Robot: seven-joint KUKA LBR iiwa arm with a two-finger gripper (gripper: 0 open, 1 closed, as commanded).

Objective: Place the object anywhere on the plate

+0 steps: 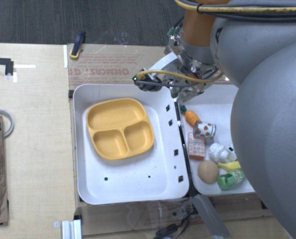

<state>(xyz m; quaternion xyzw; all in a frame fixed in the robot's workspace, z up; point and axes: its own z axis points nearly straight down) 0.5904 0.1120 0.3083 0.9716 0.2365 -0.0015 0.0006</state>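
A yellow plate (119,128) with three compartments lies in the left white bin (138,183), toward its far left, and nothing rests on it. My gripper (181,94) hangs at the far end of the divider between the bins, just above an orange carrot (191,117) in the right bin (215,101). The wrist and its cables hide the tip of the gripper. I see no object lifted clear of the bin.
Near the carrot the right bin holds a small patterned cup (205,129), a red box (196,146), a white crumpled item (218,152), a tan egg (207,171), a yellow piece (231,166) and a green item (230,179). The arm's grey body covers the bin's right side.
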